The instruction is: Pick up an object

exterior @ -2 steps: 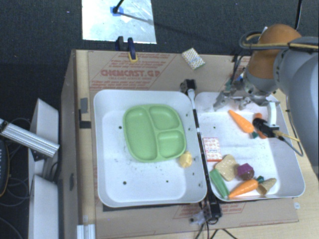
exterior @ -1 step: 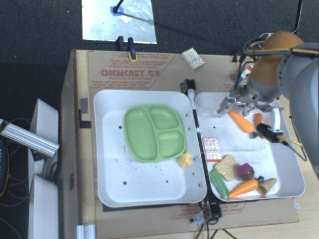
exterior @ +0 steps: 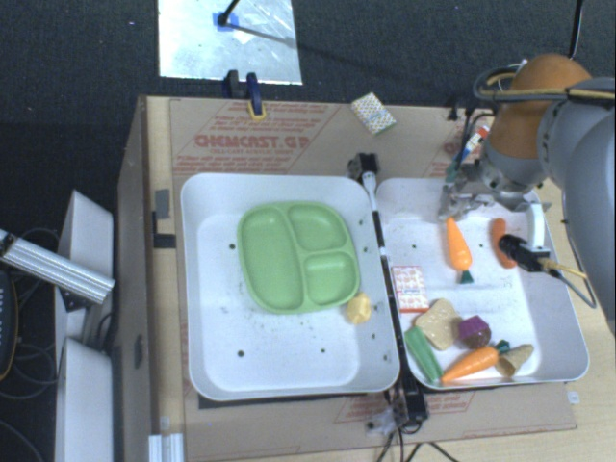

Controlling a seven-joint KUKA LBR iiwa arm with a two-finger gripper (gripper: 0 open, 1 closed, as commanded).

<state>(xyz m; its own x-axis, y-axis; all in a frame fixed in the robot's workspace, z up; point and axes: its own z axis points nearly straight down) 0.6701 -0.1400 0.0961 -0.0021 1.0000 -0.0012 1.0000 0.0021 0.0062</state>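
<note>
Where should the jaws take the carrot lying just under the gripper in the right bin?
Likely across the thick orange middle of the carrot, coming straight down. It lies flat and alone, running roughly up-down in view, green tip nearest the camera, so close across its width.

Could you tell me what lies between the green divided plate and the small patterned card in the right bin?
In the camera view, between the green plate and the patterned card sits a small yellow piece, then the two bins' adjoining rims.

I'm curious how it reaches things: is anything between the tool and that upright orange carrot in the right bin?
Nothing visible blocks it. The tool hovers just above the carrot, with bare bin floor around it.
</note>
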